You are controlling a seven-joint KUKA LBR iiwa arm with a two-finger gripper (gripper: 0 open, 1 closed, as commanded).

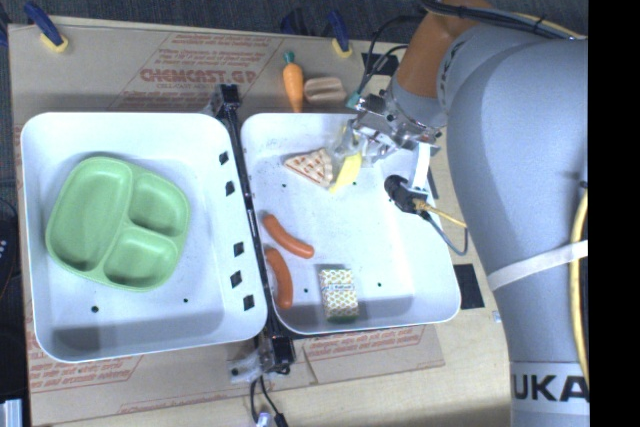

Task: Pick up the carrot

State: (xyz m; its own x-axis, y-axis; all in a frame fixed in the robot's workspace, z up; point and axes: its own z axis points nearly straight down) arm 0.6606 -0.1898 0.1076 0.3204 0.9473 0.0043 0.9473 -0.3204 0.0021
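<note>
Carrot (292, 85): orange, green-topped, lying on the bench just beyond the far rim of the right bin (430, 260), outside both bins, close beside a small tan bun-like item (323, 91).

Gripper (362, 143): low over the far part of the right bin, next to a yellow piece (345, 173) and a waffle wedge (310, 166). Whether anything is gripped, and how wide the gripper stands, cannot be told.

Other contents, right bin: two sausages (287, 235) near its left wall, a wrapped block (339, 292) near the front. Left bin (40, 315): a green divided plate (117, 220).

Handling note, as a judgement: the carrot is not yet reached. The gripper should be lifted clear of the far rim, carried toward the bench's far edge, and lowered across the carrot's narrow width near its middle.

Clearance: open bench lies to the carrot's left; the bun crowds its right, the bin rim its near side, and blue clamps (340, 35) sit along the far edge. An approach from straight above is judged safest.
</note>
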